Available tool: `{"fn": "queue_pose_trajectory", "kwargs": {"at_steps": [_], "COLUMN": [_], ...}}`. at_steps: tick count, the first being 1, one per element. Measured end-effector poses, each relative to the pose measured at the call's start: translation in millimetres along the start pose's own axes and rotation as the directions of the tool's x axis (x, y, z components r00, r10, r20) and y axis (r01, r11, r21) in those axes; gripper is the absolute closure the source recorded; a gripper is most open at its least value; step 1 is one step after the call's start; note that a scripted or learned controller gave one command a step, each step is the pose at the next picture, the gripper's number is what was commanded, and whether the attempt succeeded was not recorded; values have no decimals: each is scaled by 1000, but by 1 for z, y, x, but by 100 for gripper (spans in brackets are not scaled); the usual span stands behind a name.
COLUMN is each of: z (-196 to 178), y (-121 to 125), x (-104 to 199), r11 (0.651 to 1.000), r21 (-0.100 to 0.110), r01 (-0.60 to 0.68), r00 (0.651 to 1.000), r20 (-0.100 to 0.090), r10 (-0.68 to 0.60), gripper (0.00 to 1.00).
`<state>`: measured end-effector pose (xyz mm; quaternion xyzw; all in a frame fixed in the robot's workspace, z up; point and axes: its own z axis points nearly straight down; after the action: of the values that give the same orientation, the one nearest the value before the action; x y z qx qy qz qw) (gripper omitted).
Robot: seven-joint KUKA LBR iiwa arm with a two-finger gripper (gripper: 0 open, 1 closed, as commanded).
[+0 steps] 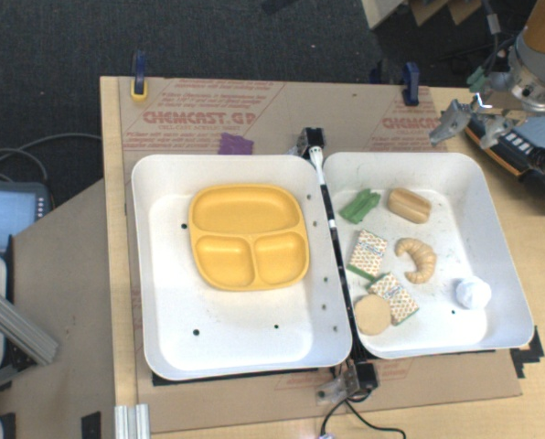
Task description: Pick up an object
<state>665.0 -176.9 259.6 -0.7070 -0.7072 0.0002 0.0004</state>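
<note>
The grey arm (533,53) sits at the upper right, its gripper (451,122) angled leftward and down.

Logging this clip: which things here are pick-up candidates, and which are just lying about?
Candidates, right bin: green piece, bread roll, croissant, two patterned packets, round cookie, white lump.

Lying about: yellow divided plate, purple scrap.
</note>
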Motion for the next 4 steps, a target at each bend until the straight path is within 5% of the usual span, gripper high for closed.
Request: {"fn": "queue_pose_trajectory", "kwargs": {"at_steps": [1, 2, 3, 4], "z": [160, 176, 163, 175], "y": [-11, 2, 3, -49], "x": [29, 25, 25, 85], "r11": [1000, 1000, 1000, 1000], "r21": [15, 0, -6, 2], "r01": [1, 1, 2, 3], "r00": [1000, 1000, 1000, 1000], "r20": [-5, 1, 3, -2], "r10": [-1, -1, -2, -3], "gripper": [0, 0, 100, 100]}}
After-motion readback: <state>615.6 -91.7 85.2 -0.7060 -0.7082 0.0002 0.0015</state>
